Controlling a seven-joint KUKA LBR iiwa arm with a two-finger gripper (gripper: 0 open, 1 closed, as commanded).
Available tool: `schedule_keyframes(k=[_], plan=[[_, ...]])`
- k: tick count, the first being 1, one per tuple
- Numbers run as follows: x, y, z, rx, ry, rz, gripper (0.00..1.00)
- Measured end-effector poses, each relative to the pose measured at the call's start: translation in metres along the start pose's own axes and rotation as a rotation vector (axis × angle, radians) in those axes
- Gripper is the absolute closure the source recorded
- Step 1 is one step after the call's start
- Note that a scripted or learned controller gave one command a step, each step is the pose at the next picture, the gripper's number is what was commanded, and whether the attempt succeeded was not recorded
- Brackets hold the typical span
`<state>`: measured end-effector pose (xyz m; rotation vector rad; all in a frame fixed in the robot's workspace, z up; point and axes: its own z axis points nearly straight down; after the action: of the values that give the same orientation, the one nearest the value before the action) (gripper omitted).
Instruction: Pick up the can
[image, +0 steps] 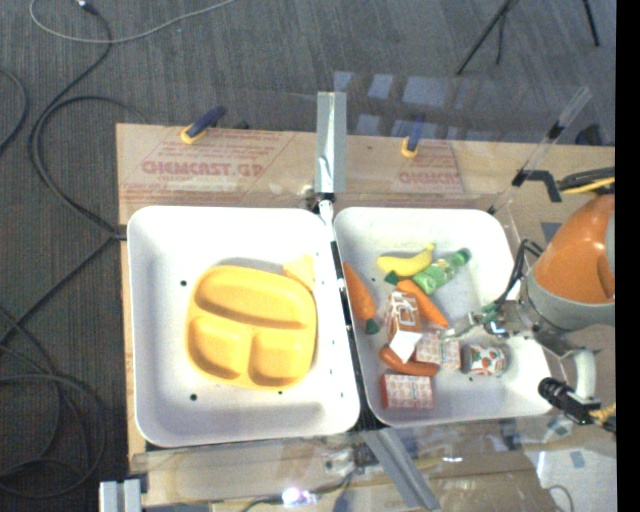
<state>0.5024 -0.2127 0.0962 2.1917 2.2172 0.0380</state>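
Observation:
The can (484, 359), small with a red and white label, lies on its side near the right wall of the right bin (470, 222). My gripper (488, 321) hangs just above and behind it at the end of the grey arm with the orange band (578, 262). From this angle the gripper seems apart from the can, and nothing shows in its grasp.
Left of the can lie small cartons (420, 345), a red box (408, 391), two carrots (358, 292), a banana (406, 262) and a green bottle (445, 268). The left bin (160, 232) holds a yellow divided tray (254, 327).

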Motion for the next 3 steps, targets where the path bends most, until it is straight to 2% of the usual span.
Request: schedule_keyframes(k=[1,2,3], plan=[[-0.0057,-0.0057,-0.0001,0.005,0.001,-0.207,0.00],[-0.0071,-0.0066,0.0002,0.007,0.000,-0.303,0.00],[-0.0087,-0.0112,-0.0062,0.018,0.001,-0.366,0.00]])
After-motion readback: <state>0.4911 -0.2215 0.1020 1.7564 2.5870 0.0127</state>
